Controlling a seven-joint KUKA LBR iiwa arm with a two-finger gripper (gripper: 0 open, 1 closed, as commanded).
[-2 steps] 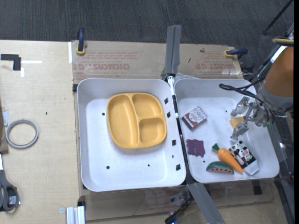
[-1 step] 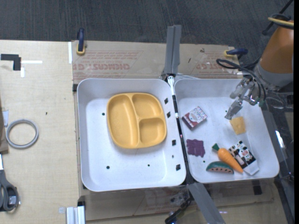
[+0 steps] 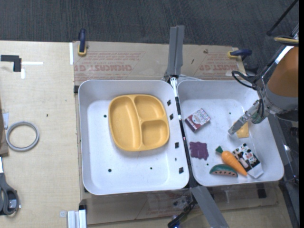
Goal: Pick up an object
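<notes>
Hand (image 3: 236, 128) low in right bin (image 3: 223, 96), next to yellow wedge (image 3: 243, 131); cannot tell finger state, view poor. Carrot (image 3: 232, 161), cow-print carton (image 3: 247, 158), watermelon slice (image 3: 223, 170), purple piece (image 3: 198, 150) lie nearby. Yellow divided plate (image 3: 139, 122) in left bin (image 3: 95, 151).

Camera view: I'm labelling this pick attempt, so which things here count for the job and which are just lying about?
For the job:
hand
yellow wedge
carrot
purple piece
small red box
watermelon slice
cow-print carton

Lying about:
yellow divided plate
tape roll
scissors
clamps
</notes>
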